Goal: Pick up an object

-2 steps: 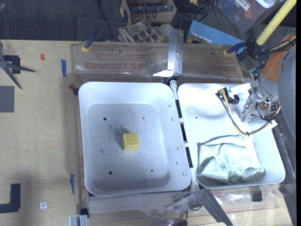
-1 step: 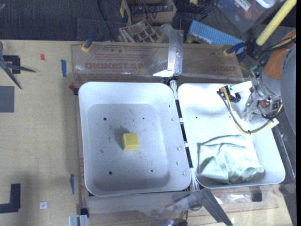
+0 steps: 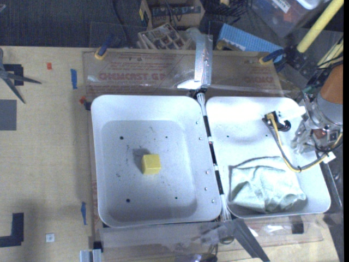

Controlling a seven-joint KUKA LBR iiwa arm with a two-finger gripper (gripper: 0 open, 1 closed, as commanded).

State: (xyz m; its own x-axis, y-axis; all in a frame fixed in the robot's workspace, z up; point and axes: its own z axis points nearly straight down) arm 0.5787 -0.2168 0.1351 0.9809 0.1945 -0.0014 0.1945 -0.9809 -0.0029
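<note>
We see a yellow block point(image 3: 151, 164) mid-floor in the left bin point(image 3: 103, 119); a crumpled white cloth point(image 3: 264, 189) fills the right bin's point(image 3: 234, 116) near edge. Our gripper point(image 3: 312, 138) hovers at its right edge; we cannot tell its opening.

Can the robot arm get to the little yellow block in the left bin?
Probably yes. The small yellow foam cube sits alone near the middle of the left white plastic bin, with nothing over it. The grey arm's tool is over the right white bin, so it must cross over.
</note>
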